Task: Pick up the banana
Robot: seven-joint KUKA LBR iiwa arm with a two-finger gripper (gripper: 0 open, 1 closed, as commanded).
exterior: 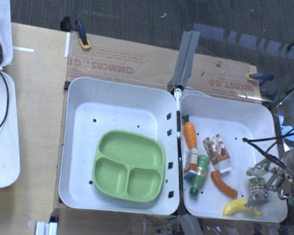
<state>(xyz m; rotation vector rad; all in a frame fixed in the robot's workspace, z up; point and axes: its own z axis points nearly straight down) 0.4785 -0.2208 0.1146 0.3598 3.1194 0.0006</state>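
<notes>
Camera view: sausage and can flank banana.

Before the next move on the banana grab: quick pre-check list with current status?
1. Banana in sight, near front edge of right bin: ok.
2. Claw hangs above the banana's right end, close: ok.
3. Banana between the fingers: not ok, it lies on the bin floor.
4. Finger opening: cannot tell, blurred.
5. Orange sausage lies just left of the banana, apart: ok.
6. Green bottle and carrot well away from the claw: ok.
</notes>
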